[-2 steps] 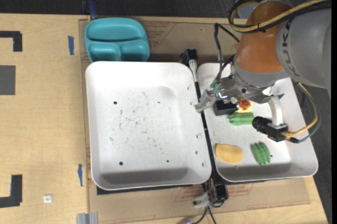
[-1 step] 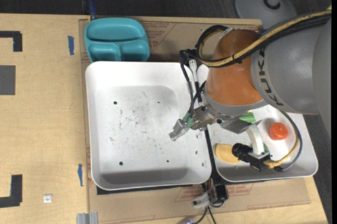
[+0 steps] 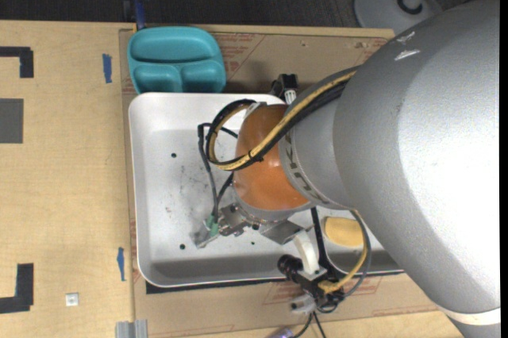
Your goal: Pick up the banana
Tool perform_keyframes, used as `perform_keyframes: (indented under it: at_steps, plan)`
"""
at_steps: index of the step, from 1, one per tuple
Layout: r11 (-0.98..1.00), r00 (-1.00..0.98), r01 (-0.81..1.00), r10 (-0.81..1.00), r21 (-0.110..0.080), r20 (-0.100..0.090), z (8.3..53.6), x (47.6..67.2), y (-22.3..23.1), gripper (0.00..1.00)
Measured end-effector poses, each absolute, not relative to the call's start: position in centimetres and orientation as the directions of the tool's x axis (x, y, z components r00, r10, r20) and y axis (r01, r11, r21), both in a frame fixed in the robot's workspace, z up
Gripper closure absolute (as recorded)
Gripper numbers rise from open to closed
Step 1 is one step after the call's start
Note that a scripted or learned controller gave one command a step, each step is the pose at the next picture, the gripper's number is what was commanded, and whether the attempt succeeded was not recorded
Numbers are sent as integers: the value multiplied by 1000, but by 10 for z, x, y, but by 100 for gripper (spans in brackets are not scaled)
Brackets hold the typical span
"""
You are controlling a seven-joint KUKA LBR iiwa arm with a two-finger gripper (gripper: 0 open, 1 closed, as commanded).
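Bench surface: a flat brown cardboard sheet (image 3: 63, 170) covers the left part, with black angular marks and small strips of blue tape on it.
Tray: a teal plastic tray with compartments (image 3: 176, 59) lies just behind the far edge of the bin, near its left corner.
Bin: a shallow white plastic bin with rounded corners (image 3: 159, 170) sits in the middle; its floor has dark scuffs and a few small holes.
Gripper: the two-finger gripper (image 3: 213, 229) is low over the bin floor, near the front wall. It is small and partly hidden under the wrist, so I cannot tell if the pincer is spread or pressed together.
Arm: the grey arm with an orange band (image 3: 262, 170) reaches in from the right and hides most of the right half of the bin; black and yellow cables loop around the wrist.
Banana: a pale yellow rounded piece, probably the banana (image 3: 343, 231), is visible to the right of the gripper, between the arm and the cables, apart from the fingers.
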State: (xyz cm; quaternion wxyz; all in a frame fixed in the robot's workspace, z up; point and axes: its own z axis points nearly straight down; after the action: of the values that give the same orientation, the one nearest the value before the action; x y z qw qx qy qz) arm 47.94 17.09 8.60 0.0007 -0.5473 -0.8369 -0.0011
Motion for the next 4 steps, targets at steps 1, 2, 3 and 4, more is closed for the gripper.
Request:
perform_keyframes:
  at_steps: [1,2,3,4]
  plan:
    - [300,-300,954,954,6,1,87,535,212,0]
    - [214,-214,977,977,3,0,240,591,200,0]
    - [-27,27,1000,1000,2,-1,293,657,148,0]
    - [-336,336,942,942,-4,-2,230,587,182,0]
